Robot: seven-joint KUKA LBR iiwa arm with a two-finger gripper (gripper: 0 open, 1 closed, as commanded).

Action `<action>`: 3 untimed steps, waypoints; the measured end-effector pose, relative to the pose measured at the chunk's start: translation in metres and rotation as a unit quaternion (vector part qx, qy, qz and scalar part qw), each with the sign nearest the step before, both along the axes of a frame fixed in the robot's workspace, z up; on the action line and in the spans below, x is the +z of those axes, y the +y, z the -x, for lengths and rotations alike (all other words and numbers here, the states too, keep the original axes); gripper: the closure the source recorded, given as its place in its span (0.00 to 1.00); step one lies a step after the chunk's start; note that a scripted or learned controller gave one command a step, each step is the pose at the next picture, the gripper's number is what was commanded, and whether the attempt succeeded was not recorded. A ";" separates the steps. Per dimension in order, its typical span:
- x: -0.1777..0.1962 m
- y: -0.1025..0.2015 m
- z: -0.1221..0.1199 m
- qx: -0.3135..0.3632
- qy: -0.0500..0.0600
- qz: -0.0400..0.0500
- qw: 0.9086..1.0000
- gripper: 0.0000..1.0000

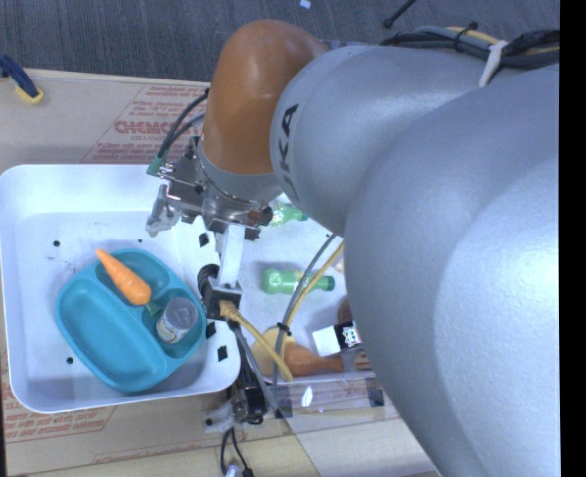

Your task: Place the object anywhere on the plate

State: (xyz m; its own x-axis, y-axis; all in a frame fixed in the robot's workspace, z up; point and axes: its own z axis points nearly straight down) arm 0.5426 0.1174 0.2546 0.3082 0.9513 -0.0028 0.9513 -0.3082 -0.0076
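Observation:
A blue divided plate (104, 331) lies in the left white bin (25, 266). An orange carrot (124, 276) rests across the plate's upper rim and compartment. A small metal can (179, 319) stands in the plate's right compartment. My gripper (160, 217) hangs above the bin's back right part, just up and right of the carrot, apart from it. Nothing shows between its tips from this angle. The wrist and the orange band (253, 97) hide the bin's far right corner.
The right bin holds a green bottle (295, 282), another green item (289, 213) partly under the arm, a brown object (313, 362) and a small white and black piece (337, 339). The large grey arm covers most of that bin.

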 end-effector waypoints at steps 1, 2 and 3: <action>0.000 0.000 0.000 0.000 0.000 0.000 1.000 0.00; 0.000 0.000 0.000 0.000 0.000 0.000 1.000 0.00; 0.000 0.000 0.000 0.000 0.000 0.000 1.000 0.00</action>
State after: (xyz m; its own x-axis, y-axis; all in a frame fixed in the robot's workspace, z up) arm 0.5426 0.1174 0.2547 0.3082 0.9513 -0.0028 0.9513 -0.3082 -0.0076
